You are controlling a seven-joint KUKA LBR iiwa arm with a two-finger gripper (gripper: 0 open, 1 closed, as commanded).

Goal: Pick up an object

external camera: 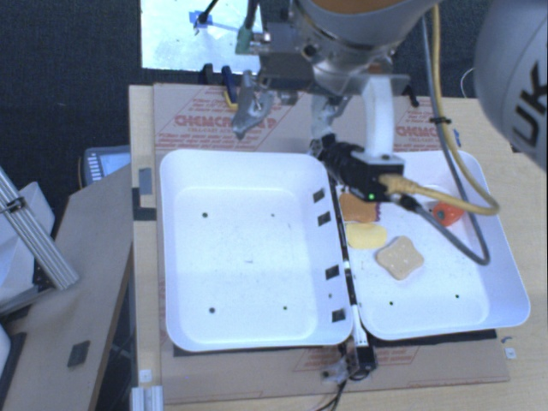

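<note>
The right bin [479,306] holds a tan toast-shaped piece [400,258], a pale yellow piece [366,236], an orange-brown piece [358,209] partly under the wrist hardware, and a small red-orange object [447,214] beside the yellow cable. My gripper [285,122] hangs high over the back edge of the left bin [175,255], near the divide between the bins. Its two metal fingers [248,114] stand wide apart, open, with nothing between them. It is well above and behind the objects.
A black module [364,176] with a green light and a yellow cable [445,197] hangs from the wrist over the right bin's back left corner. Black clips [330,247] line the seam between the bins. Cardboard [197,122] lies under both bins.
</note>
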